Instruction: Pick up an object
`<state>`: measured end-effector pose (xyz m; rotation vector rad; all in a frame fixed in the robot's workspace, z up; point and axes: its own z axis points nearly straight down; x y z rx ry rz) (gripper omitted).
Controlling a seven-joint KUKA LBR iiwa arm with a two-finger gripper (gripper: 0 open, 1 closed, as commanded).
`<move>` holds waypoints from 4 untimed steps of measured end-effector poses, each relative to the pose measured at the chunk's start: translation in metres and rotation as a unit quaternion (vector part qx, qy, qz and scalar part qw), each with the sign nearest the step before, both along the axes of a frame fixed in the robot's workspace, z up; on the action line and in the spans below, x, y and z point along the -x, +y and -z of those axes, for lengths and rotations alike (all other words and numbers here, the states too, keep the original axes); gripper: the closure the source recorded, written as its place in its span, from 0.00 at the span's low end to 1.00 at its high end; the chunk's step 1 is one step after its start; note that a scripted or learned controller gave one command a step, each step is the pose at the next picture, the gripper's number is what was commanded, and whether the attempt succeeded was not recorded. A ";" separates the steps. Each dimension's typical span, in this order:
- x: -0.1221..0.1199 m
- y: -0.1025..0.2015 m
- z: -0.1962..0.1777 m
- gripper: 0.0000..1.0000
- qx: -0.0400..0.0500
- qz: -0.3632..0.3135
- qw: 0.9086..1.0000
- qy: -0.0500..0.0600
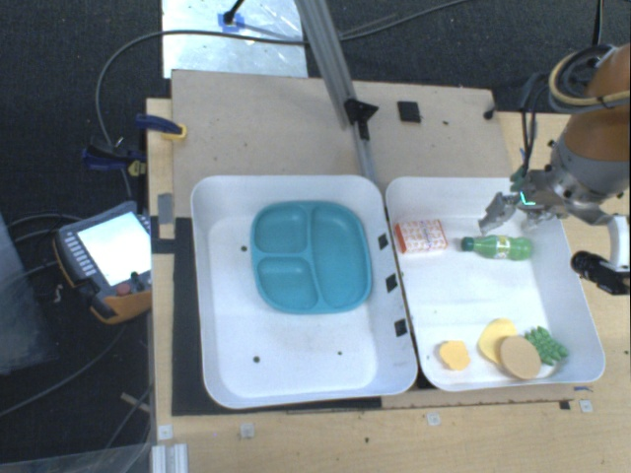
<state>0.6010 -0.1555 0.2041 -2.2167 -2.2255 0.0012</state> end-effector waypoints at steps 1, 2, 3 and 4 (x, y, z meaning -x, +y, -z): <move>-0.001 0.000 -0.001 0.00 0.000 0.000 1.000 -0.001; 0.003 -0.003 0.060 0.00 0.000 0.001 1.000 0.001; 0.003 -0.002 0.113 0.00 0.000 0.002 1.000 0.001; 0.001 -0.003 0.099 1.00 0.001 0.002 1.000 -0.003</move>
